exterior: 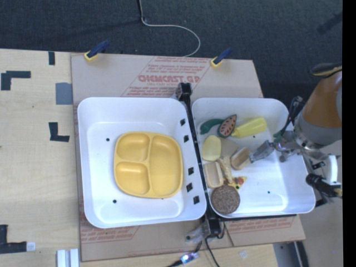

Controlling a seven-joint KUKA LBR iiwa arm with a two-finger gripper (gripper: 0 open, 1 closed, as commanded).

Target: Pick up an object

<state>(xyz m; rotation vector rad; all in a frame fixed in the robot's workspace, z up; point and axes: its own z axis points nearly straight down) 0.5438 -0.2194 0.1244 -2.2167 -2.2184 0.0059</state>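
Note:
My gripper [257, 153] reaches in from the right over the right bin [278, 196], its tip pointing left. It lies close to a small tan bread-like piece [240, 158], just to that piece's right. I cannot tell whether it touches it. Around it lie a long yellow piece [250, 127], a brown-and-red slice [227, 125], a green item [209, 125], a pale yellow round piece [211, 148], a tan strip [213, 174], a brown round patty [225, 199] and a small red-and-yellow bit [238, 181].
The left bin [97, 149] holds a yellow divided plate [148, 164]. Both bins rest on a cardboard sheet [161, 77] with two clamps at its far edge. The right half of the right bin is bare white floor under the arm.

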